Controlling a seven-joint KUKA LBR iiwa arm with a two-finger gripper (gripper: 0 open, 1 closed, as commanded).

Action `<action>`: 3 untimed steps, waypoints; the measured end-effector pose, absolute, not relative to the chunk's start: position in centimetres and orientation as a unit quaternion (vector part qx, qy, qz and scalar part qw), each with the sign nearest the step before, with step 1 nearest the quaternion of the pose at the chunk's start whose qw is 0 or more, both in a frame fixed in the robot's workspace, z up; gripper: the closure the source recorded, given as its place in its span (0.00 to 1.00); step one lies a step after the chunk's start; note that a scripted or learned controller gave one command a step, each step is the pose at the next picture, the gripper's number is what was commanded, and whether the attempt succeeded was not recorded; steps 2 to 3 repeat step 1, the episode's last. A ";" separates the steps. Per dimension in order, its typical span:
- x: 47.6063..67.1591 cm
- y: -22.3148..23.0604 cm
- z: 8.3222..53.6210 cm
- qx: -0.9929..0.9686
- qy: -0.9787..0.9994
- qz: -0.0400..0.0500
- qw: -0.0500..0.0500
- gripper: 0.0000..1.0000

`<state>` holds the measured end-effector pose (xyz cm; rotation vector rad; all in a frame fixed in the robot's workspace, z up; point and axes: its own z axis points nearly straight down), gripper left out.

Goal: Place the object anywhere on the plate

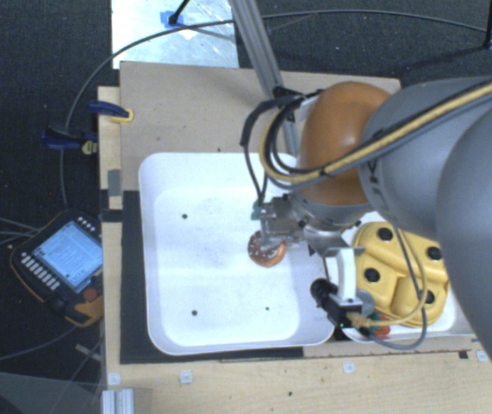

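Over the left white bin (185,257), the gripper (271,231), its grip state impossible to tell, met a small brown ring-shaped object (266,252), seemingly light, rigid, best pinched across its rim.

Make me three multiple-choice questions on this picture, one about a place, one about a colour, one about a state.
1. Where is the small round brown object?
A. in the left white bin, near its right side
B. on the tan bench top
C. on the handheld control pendant

2. What colour is the moulded plastic piece under the arm?
A. blue
B. yellow
C. green

3. Where is the gripper?
A. far from the brown object
B. directly over it
C. beyond the bench

Key: A, white floor surrounds it; B, plainly yellow; B, it sits right above.
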<state>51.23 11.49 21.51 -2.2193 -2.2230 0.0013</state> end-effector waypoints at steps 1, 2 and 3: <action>51.2 11.5 21.6 -0.707 -0.708 0.000 0.000 0.00; 51.2 11.5 21.6 -0.707 -0.708 0.000 0.000 0.00; 51.2 11.5 21.6 -0.707 -0.708 0.000 0.000 0.00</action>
